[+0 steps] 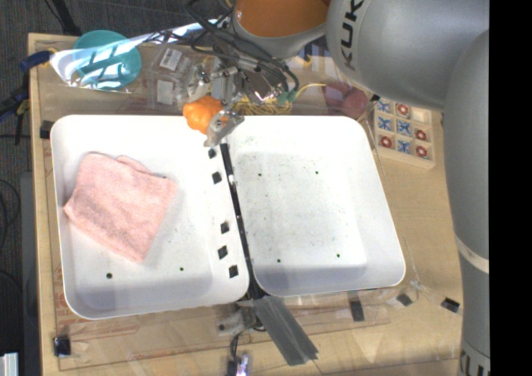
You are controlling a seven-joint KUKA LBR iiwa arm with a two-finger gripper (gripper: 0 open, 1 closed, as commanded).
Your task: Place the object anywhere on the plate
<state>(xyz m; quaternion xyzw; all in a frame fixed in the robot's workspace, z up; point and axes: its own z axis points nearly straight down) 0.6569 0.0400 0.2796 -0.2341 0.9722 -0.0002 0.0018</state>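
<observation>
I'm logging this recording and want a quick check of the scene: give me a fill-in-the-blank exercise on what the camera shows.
1. The folded pink cloth lies in the ____ shallow white bin.
2. The small round object near the gripper is ____ in colour.
3. That object sits at the far edge of the bins, by the ____ between them.
4. The letters on the grey arm spell ____.

Missing words: left; orange; divide; KUKA
</observation>
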